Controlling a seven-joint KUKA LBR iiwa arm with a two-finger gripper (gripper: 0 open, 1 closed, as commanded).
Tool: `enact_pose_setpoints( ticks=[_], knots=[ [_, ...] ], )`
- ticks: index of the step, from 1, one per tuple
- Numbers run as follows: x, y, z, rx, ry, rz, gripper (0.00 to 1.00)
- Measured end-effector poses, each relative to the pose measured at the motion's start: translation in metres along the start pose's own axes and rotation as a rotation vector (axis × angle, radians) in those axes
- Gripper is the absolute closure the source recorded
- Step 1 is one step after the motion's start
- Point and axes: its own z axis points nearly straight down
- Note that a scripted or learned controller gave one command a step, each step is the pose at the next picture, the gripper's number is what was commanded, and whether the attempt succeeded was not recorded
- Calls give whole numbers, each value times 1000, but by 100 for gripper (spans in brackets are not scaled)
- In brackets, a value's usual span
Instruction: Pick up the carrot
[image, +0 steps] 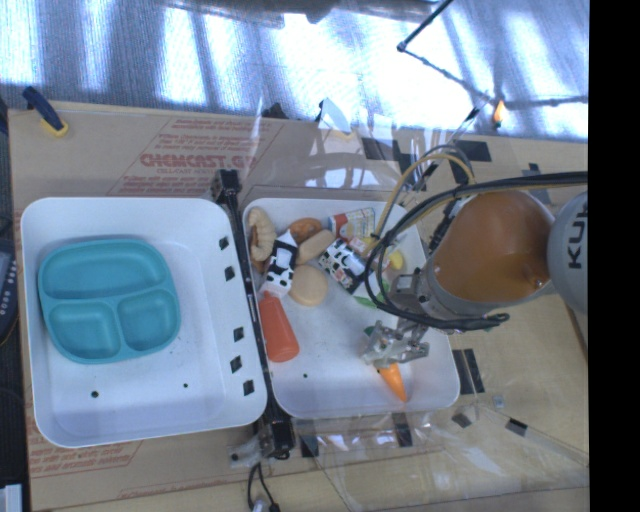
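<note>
The small orange tapered plastic carrot (395, 380) lies near the front wall of the right-hand shallow white bin (330, 395), just beneath the metal two-finger gripper (393, 347). I cannot tell the gripper's state. I judge the carrot light, stiff and slippery; grip its thicker end.

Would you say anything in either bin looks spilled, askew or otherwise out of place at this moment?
Nothing stands out as spilled or damaged. The toy foods lie jumbled in the right bin, the carrot sits near its front edge under the gripper, and the teal plate lies flat in the left bin.
</note>
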Motion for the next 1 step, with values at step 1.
enact_pose_setpoints(
  ticks=[1],
  knots=[
    [0,0,0,0,0,0,0]
  ],
)
